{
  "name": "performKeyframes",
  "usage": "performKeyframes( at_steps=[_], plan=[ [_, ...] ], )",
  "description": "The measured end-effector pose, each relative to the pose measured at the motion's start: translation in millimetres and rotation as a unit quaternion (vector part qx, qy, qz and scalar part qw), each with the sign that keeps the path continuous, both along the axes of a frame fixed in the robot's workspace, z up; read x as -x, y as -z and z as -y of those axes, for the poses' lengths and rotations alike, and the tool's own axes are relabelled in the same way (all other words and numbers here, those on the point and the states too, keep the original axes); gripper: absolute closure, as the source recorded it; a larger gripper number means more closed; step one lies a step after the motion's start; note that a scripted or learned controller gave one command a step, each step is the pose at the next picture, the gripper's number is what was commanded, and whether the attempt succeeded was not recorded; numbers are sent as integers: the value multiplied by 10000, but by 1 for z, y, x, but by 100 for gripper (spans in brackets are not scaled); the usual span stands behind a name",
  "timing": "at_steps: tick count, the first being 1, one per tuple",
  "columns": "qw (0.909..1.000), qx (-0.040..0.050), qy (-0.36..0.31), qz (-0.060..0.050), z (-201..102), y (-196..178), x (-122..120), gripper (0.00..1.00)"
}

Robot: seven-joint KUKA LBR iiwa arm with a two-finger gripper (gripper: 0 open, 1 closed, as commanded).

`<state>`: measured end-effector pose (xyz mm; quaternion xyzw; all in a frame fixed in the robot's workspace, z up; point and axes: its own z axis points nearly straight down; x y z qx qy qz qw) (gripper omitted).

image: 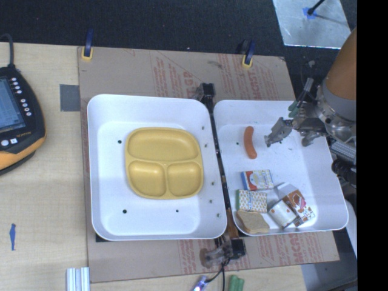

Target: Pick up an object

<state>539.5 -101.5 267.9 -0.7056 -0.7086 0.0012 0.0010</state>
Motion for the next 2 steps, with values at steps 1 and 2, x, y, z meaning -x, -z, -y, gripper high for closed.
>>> performKeyframes(
  at_steps=[1,2],
  plan=[
    [10000,3,-9,-22,-6,172,-52,0],
    [10000,2,0,1,-3,176,-89,0]
  ],
)
